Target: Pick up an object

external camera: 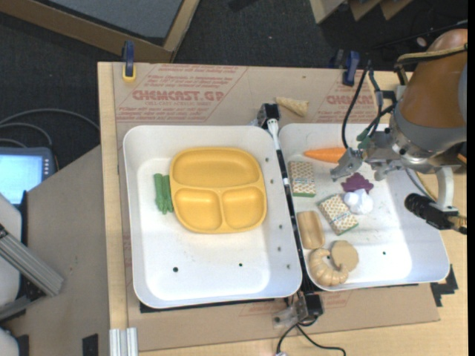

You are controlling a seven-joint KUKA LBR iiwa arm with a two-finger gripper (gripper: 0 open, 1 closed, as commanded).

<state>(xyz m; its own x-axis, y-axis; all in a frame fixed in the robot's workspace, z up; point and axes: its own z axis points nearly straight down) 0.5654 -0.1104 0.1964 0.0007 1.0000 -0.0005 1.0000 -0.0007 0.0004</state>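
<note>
My gripper (364, 169) hangs over the back half of the right bin (415, 265), its two grey fingers spread open with nothing held between them. Just below the fingertips lies a small purple piece (358, 182), and a white lump (361, 202) touches its near side. An orange carrot (325, 155) lies to the gripper's left. Further left is a speckled cracker (302, 178). Nearer the front lie a patterned square (337, 214), a tan bread roll (310, 230), a round biscuit (344, 255) and a curled pastry (326, 268).
The left bin (148, 273) holds a yellow divided plate (217, 188) with a green bean pod (162, 192) beside it. A tan wedge (292, 107) lies on the bench behind the bins. Black cables and a black fitting (430, 212) sit at the right bin's right side.
</note>
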